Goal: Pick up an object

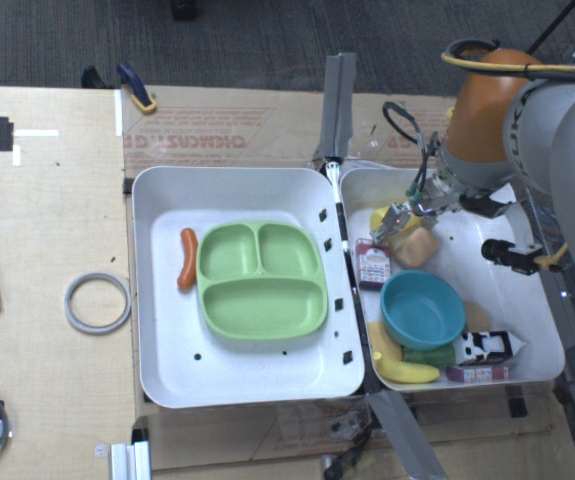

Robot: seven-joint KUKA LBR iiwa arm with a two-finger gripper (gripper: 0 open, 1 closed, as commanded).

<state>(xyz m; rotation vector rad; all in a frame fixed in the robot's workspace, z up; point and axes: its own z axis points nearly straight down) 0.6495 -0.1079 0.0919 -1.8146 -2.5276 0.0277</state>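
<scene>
Tan and rounded, a bread-like lump (414, 247) lies in the upper part of the right bin (527, 358), just above the blue bowl (423, 308) and beside a small red-and-white carton (372, 264). My gripper (403, 216) hangs directly over its upper-left edge, close or touching. Whether my jaws are spread or closed, I cannot tell.

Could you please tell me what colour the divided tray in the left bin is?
Light green divided tray, shown in the camera view.
</scene>
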